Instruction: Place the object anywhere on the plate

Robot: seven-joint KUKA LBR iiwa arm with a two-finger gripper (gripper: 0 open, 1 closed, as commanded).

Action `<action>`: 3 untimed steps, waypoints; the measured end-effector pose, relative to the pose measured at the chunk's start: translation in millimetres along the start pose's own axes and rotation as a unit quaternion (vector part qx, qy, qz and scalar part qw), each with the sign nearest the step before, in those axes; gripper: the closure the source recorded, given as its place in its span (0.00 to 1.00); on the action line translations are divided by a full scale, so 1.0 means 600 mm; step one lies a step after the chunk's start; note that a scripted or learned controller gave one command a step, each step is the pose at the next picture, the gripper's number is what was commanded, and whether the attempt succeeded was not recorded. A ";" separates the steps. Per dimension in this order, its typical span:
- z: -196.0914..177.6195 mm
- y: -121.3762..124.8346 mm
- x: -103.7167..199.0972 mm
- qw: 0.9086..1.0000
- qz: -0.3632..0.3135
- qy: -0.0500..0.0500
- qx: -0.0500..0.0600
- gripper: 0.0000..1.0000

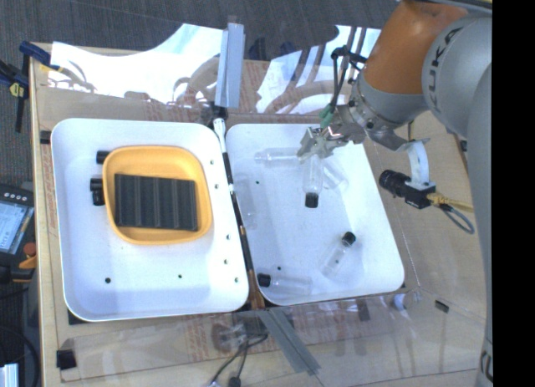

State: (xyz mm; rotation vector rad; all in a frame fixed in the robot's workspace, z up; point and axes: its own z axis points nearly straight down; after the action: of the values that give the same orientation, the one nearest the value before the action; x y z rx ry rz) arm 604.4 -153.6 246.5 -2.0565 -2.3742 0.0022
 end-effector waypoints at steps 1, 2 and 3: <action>0.084 0.006 -0.015 0.998 -0.069 0.001 0.001 1.00; 0.052 -0.028 0.011 0.981 -0.196 0.002 0.002 1.00; 0.045 0.000 0.024 0.942 -0.335 -0.001 -0.001 1.00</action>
State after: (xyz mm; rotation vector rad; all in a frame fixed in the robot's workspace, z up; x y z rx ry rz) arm 602.1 -139.2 219.5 -1.1418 -2.9278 0.0008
